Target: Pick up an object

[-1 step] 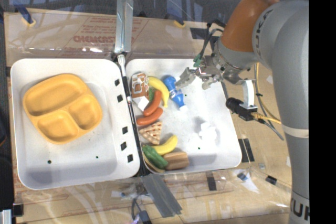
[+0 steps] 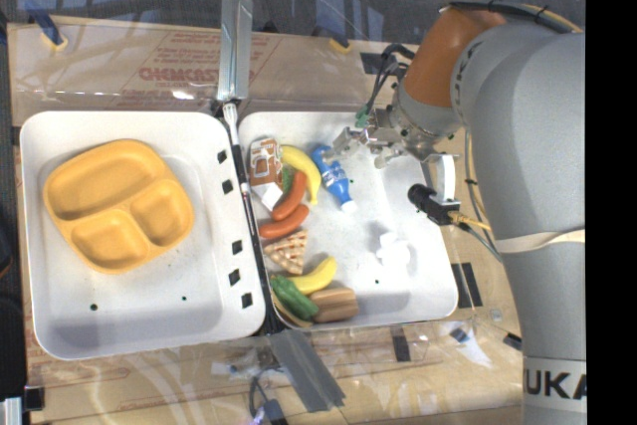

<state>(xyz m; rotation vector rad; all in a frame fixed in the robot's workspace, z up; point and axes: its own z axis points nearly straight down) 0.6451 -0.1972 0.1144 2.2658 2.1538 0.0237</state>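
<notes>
Nothing looks lifted yet, so the pick remains to be done. The gripper (image 2: 370, 142) sits at about one o'clock in the right bin (image 2: 423, 299) (open or shut, I cannot tell), just beside the blue bottle (image 2: 333, 176), its likeliest target.

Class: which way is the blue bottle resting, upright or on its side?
On its side: the blue bottle lies flat on the right bin's floor.

Bright, even overhead light, soft shadows, slightly soft focus throughout.
</notes>
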